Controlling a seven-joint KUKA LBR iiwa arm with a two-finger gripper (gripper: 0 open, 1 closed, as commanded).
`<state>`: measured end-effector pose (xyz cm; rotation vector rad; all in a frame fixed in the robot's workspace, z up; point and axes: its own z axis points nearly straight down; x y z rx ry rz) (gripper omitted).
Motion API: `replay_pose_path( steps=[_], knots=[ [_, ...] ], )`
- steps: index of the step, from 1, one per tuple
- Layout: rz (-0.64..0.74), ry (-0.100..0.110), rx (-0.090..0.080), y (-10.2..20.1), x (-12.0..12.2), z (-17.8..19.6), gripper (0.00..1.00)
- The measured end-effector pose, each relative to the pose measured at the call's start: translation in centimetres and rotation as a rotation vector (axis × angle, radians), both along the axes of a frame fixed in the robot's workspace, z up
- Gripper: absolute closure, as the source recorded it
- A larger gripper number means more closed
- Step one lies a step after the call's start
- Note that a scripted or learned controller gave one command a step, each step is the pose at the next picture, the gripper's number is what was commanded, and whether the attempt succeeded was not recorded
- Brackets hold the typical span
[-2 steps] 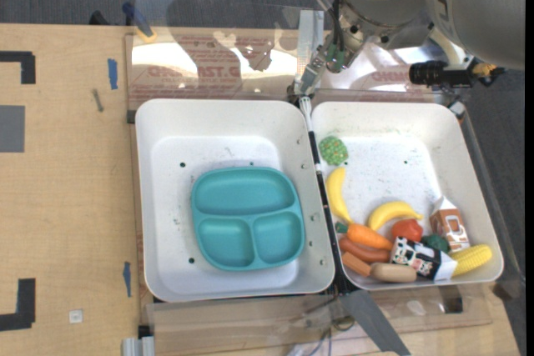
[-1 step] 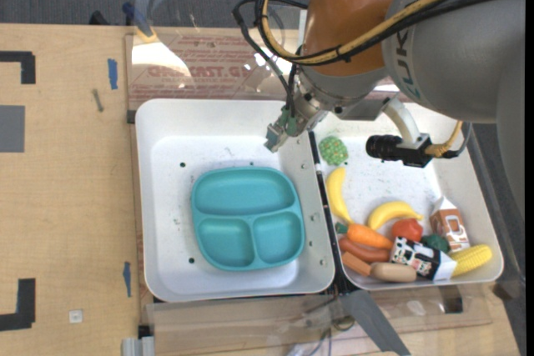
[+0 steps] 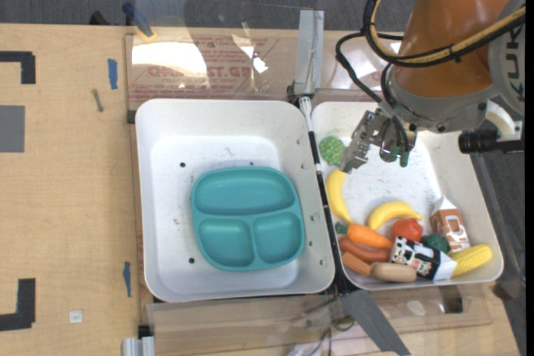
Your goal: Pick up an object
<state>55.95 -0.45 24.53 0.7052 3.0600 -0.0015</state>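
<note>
The left bin (image 3: 158, 204) holds a teal divided tray (image 3: 248, 217) near its middle, with bare white floor around the tray on every side and the widest strip along the far wall. Beyond this bin a clear sheet lies over brown card bearing red print (image 3: 196, 71), too glared and faint to read.

The two bins meet at a shared rim. Just right of it, in the right bin (image 3: 488, 204), a green ball (image 3: 332, 149) sits by the far-left wall, and a yellow banana (image 3: 337, 194) lies along the left wall below it. The near part is crowded: carrots (image 3: 365, 236), a second banana (image 3: 394, 213), a red tomato (image 3: 407, 229), a black-and-white patterned carton (image 3: 415, 256), an orange-and-white carton (image 3: 449, 228) whose label is illegible, and a corn cob (image 3: 470, 259). The middle and far floor of this bin lies open.

The gripper (image 3: 377, 144) hangs over that open far part, just right of the green ball, its fingers (image 3: 360, 147) slightly spread with nothing between them.
</note>
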Motion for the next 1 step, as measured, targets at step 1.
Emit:
replay_pose_path(
  steps=[1],
  knots=[
    [0.037,0.005,0.002,0.22,-8.06,-6.28,1.00]
  ],
)
